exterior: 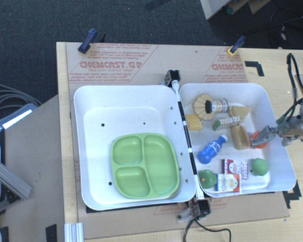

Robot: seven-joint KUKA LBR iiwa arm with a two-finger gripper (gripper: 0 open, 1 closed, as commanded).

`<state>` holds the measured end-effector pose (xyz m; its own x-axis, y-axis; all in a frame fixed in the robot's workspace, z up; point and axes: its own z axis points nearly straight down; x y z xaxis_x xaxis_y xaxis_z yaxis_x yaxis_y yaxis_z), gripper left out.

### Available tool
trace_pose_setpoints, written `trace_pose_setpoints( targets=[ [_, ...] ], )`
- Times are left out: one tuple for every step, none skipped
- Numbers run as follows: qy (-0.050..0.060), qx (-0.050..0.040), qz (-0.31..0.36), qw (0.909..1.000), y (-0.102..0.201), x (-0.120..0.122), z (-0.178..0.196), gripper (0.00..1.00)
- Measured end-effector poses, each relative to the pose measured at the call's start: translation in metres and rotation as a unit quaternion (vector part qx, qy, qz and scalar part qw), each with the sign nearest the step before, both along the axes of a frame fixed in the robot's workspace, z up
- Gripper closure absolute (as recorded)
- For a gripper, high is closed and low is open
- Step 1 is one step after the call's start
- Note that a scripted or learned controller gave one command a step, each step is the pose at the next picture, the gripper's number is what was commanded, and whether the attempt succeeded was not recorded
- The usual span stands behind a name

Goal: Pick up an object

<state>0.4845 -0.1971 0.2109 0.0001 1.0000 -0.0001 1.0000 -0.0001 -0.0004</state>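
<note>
White right bin (272, 102) being worked; gripper (266, 133) being seen low at its right side, above orange piece (258, 141). Jaw state cannot be told. Nothing being shown lifted: bottle (210, 149), ball (260, 166), carton (235, 169) lying loose. Pick judged undone.

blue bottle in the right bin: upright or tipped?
Tipped. The blue bottle lies on its side on the right bin's floor, cap end pointing up-right.
</note>
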Motion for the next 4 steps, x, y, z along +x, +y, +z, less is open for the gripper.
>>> trace_pose_setpoints(
  targets=[
    [0.001, 0.0008, 0.001, 1.0000, 0.028, 0.035, -0.115, 0.00],
    [0.001, 0.0040, 0.002, 1.0000, -0.023, -0.005, -0.126, 0.00],
    [-0.002, -0.0006, 0.001, 1.0000, -0.027, 0.051, -0.036, 0.00],
    [-0.001, -0.0004, 0.000, 1.0000, 0.006, 0.098, -0.115, 0.00]
  ],
)
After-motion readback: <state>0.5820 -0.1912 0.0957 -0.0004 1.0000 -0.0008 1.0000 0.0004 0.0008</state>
